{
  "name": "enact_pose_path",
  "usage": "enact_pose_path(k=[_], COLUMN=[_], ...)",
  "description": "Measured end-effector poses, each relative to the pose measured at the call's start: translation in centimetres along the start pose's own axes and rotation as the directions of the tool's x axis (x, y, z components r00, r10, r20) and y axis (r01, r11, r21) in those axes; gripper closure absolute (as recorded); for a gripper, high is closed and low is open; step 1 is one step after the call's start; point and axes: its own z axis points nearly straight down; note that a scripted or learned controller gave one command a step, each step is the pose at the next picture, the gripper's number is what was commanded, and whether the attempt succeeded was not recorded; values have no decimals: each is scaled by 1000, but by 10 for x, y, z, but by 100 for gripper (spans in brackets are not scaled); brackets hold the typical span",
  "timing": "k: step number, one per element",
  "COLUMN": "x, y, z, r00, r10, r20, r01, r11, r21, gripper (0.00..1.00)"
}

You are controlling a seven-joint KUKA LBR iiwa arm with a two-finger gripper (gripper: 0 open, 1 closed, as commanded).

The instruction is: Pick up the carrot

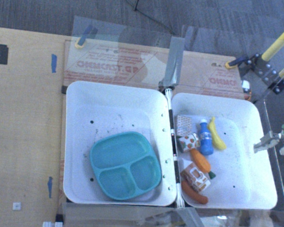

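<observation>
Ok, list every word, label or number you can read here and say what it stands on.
Red lettering on the clear sheet behind the left bin: too blurred to read for sure.
More red lettering on the clear sheet behind the right bin: cut off and blurred.
Printing on the small carton and the blue bottle: too small to read.

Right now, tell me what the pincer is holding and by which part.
Nothing is held. The pincer sits at the right edge of the right bin, well apart from the carrot, which lies among the other toy foods near the divider.
</observation>
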Motion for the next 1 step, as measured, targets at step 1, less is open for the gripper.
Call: enact_pose_path(k=[1], x=[52], y=[18], z=[84], r00=[890], r10=[-457], r20=[1], r01=[457], r11=[890], r21=[-2], gripper=[0])
